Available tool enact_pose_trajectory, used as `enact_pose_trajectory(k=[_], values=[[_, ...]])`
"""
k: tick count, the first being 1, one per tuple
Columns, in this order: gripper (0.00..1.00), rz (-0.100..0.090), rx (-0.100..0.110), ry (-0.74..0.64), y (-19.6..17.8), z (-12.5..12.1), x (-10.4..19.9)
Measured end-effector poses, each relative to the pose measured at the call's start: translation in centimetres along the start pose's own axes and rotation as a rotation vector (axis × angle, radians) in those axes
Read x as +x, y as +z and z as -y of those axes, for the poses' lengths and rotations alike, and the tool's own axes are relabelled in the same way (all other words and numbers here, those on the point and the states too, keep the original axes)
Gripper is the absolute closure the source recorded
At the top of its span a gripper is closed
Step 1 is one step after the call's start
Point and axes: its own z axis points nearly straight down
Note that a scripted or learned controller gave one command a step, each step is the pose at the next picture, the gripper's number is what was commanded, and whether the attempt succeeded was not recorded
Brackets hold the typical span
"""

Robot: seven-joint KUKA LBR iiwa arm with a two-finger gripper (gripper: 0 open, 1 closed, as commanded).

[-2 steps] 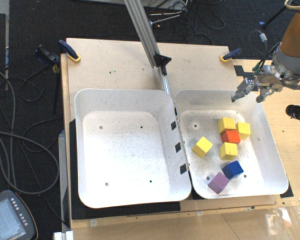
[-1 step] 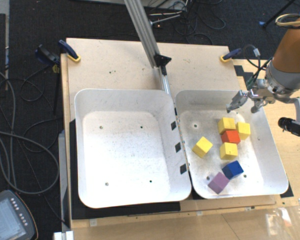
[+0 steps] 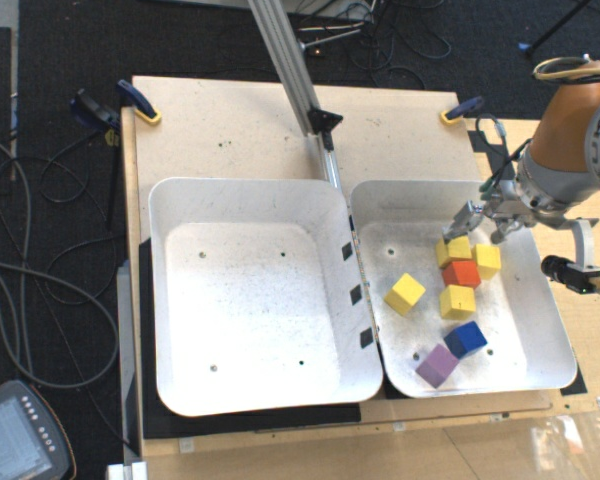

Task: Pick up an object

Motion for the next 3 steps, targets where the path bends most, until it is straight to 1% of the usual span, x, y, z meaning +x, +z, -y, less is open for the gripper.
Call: enact_pose_trajectory(k=[1, 2, 3], values=[[1.0, 0.003, -0.009, 0.0, -1.4, -0.2, 0.0], [1.0, 0.003, -0.012, -0.004, -6.0, -0.7, 0.6], [1.0, 0.004, -0.013, -0.004, -10.7, -0.9, 0.6]])
